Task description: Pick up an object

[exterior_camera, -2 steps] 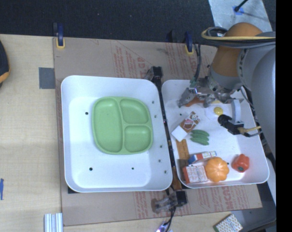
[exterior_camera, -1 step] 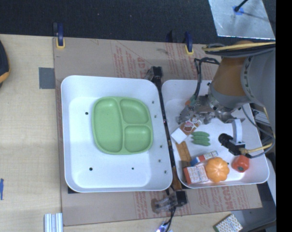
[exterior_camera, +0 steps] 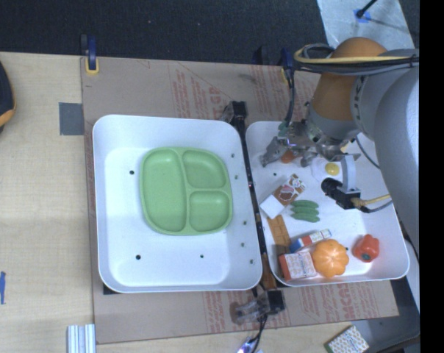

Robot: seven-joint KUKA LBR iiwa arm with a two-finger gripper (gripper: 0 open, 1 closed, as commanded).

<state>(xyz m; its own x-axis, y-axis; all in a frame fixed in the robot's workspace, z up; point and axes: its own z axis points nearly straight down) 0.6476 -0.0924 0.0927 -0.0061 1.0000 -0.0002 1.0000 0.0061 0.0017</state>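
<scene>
End effector [exterior_camera: 288, 151]: upper part of right bin [exterior_camera: 398, 271]; finger state cannot be told.
Nearest object: small packet [exterior_camera: 289, 191], just below, lower in frame.
Green pods [exterior_camera: 305, 210]: long axis horizontal.

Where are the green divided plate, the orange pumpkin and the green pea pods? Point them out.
green divided plate [exterior_camera: 185, 190]: camera view, on its middle ridge.
orange pumpkin [exterior_camera: 330, 259]: camera view, on its top.
green pea pods [exterior_camera: 305, 210]: camera view, on their middle.
</scene>
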